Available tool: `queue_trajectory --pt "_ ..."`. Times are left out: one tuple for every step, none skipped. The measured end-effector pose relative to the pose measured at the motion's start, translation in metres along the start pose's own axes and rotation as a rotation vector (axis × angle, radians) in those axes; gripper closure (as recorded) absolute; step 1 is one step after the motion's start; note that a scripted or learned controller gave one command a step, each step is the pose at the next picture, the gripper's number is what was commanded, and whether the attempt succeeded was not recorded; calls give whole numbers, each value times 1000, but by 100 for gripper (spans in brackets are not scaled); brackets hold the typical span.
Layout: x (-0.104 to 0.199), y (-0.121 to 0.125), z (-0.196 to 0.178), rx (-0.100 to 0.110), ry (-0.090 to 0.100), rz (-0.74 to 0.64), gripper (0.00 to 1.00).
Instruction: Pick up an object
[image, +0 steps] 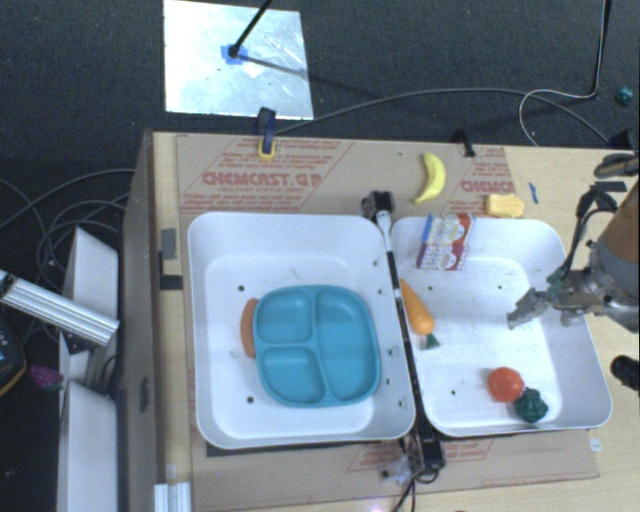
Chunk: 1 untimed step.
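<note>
A grey arm is reaching in from the right over the counter, its gripper hovering above the bare middle of the right bin. Whether the gripper is wide or narrow cannot be told from this angle, and nothing is showing between its tips. Below it, near the bin's front right corner, a red tomato is lying just beside a green broccoli piece, the two touching or nearly so. A carrot is resting against the bin's left wall, and a small red-and-white carton is standing at the back left corner. In the left bin, a blue divided plate is sitting in the middle, with an orange sausage-shaped piece tucked against its left edge. Behind the bins, a banana and a yellow block are lying on the cardboard-covered counter, well apart from the gripper.
</note>
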<state>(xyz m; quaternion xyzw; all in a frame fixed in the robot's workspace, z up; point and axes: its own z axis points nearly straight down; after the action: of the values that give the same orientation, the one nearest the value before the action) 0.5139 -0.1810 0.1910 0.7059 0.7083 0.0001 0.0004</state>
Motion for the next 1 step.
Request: queue_trajectory --pt "16 -28 78 2 1 2 0"
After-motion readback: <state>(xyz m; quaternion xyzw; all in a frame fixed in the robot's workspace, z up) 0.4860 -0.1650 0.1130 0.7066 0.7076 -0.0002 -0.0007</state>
